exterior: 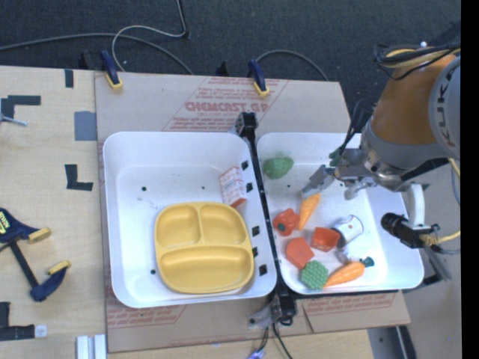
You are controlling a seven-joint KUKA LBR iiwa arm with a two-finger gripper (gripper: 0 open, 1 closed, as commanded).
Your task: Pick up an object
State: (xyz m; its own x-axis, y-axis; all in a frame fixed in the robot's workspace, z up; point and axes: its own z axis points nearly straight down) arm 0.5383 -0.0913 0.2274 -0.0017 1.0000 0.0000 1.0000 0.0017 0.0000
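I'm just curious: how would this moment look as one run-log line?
gripper: open, above right bin | nearest: small carrot | held: nothing

An orange toy carrot lies tilted in the right bin, red pieces and a green knobbly item near it.

On the worktop, a divided tray lies in the left bin; at three o'clock, the right bin holds toy foods.
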